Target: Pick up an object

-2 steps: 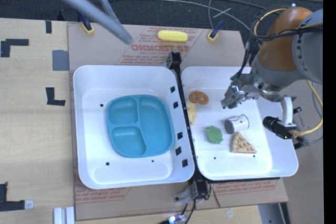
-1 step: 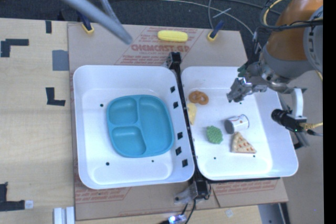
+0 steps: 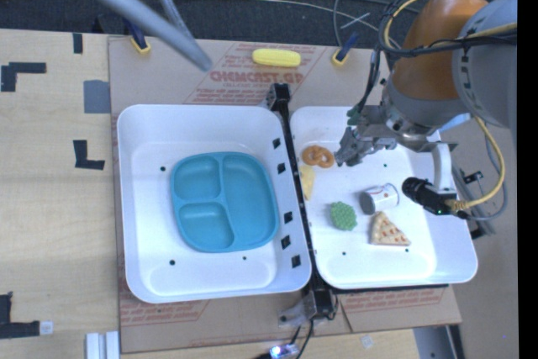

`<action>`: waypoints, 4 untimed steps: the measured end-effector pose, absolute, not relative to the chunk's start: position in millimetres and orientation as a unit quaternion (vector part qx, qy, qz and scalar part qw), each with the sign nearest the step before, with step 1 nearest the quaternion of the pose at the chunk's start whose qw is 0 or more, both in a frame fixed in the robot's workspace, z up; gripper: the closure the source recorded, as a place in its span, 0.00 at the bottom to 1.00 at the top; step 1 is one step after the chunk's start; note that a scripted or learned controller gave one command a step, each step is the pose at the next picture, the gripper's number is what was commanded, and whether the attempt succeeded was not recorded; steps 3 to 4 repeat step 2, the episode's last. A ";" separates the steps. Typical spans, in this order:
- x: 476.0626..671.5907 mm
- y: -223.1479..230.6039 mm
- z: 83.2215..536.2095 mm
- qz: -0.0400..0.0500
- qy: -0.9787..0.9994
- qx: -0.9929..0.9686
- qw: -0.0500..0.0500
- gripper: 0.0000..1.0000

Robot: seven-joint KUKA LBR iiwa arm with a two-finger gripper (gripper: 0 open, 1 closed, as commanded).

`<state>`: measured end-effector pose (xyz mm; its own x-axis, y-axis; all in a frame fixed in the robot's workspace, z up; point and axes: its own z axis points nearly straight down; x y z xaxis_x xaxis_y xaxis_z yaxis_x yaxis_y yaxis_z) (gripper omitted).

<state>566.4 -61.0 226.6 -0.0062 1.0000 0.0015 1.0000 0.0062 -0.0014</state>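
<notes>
End effector (image 3: 348, 154): we cannot tell its state.
Risk: we judge it could nudge the pretzel (image 3: 318, 155) away.

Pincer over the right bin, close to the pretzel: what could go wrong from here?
1. The pincer hangs beside the pretzel, not over it; a straight descent may miss or nudge it away.
2. The pretzel lies near the bin's left wall, next to a yellow piece, so the pincer could hit the wall or catch the wrong item.
3. The small can, broccoli and pizza slice sit close together; a sweep could scatter them.
</notes>
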 end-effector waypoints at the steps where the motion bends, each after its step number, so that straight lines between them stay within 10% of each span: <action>1: 546.1 -3.2 229.8 0.000 -0.709 -0.705 0.001 1.00; 4: 539.0 49.7 237.3 0.000 -0.710 -0.705 0.001 1.00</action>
